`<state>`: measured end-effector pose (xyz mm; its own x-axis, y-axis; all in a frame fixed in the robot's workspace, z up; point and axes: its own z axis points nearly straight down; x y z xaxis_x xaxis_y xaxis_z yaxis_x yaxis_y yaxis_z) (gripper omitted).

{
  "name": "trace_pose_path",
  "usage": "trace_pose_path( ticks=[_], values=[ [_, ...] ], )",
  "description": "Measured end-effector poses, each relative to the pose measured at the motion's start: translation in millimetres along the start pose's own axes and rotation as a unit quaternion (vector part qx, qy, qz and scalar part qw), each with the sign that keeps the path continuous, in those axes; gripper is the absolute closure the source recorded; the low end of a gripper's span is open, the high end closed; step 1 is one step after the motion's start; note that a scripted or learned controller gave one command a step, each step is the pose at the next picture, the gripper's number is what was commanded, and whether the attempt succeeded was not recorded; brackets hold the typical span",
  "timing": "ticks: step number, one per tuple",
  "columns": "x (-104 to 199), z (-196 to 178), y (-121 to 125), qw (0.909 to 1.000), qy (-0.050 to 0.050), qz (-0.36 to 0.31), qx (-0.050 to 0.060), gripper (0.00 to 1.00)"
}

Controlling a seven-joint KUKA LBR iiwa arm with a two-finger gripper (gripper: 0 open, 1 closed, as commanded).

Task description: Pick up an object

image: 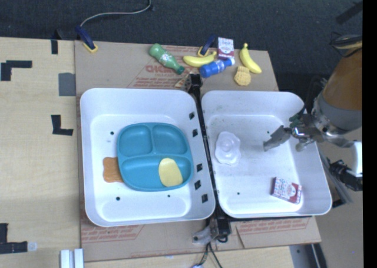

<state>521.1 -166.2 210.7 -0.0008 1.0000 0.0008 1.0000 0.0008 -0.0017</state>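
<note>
The right bin (306, 108) holds a clear crumpled plastic object (227, 146) near its left wall and a small red and white box (285, 190) near its front right corner. My gripper (285, 142) hovers over the right side of this bin, to the right of the clear object and behind the box. It is open, one dark finger (274, 141) reaching left, and nothing sits between the fingers. In the left bin (94, 108) a blue divided plate (147, 146) carries a yellow piece (171, 172), and an orange piece (109, 169) lies against the plate's left edge.
Behind the bins, on the cardboard, lie a green bottle (165, 58), two bananas (198, 59) (249, 59), a blue bottle (213, 68), a small red and white carton (225, 46) and a yellow waffle-like piece (241, 75). A black clip (193, 82) joins the bins at the back.
</note>
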Motion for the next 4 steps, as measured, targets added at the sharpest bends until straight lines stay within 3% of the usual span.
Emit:
trace_pose_path(
  ticks=[1, 2, 3, 4],
  values=[
    [54.5, 124.2, 19.5, 1.0000, 0.000, -0.001, -0.002, 0.00],
    [-32.0, 46.4, 19.4, 1.0000, -0.001, 0.001, -0.001, 0.00],
    [11.5, 123.6, 103.7, 1.0000, -0.001, -0.001, -0.004, 0.00],
    [52.2, 124.5, 107.5, 1.0000, -0.001, -0.001, -0.003, 0.00]
  ],
)
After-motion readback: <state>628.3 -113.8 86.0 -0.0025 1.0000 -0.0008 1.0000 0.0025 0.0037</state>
